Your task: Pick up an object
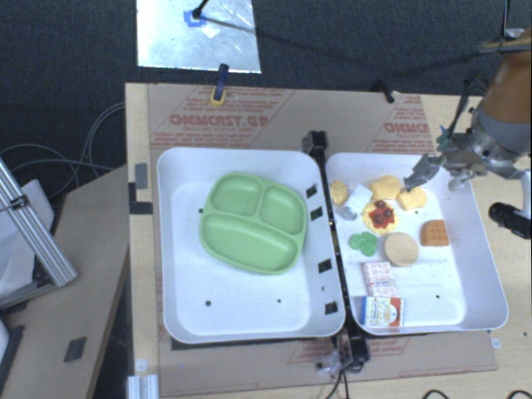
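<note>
Two shallow white bins sit side by side on the bench. The left bin [179, 248] carries a green divided plate [252, 222], lying flat near its middle, tilted a little toward the far right corner.

The right bin [474, 256] holds a scatter of toy food. Near its far left corner lies a small yellow piece [338, 193] with a pale white wrapper [357, 199] just beside it. Right of those sit a yellow lumpy item [386, 187] and another yellow piece [412, 199], close together. Below them is a round yellow disc with a red topping [381, 215], perhaps a small pizza, though the view is too soft to be sure. A green leafy piece [362, 242] lies beside a tan bun [401, 248], and a brown toast-like slice [434, 233] rests toward the right edge. Along the near edge, two small printed cartons [378, 278] [382, 312] lie one below the other.

The arm reaches over the bin's far right corner, its gripper [421, 173] hanging just above the yellow pieces; whether it touches them I cannot tell. The dark finger [424, 169] slants down toward them, but whether the fingers are spread or closed I cannot tell, and nothing shows between them
</note>
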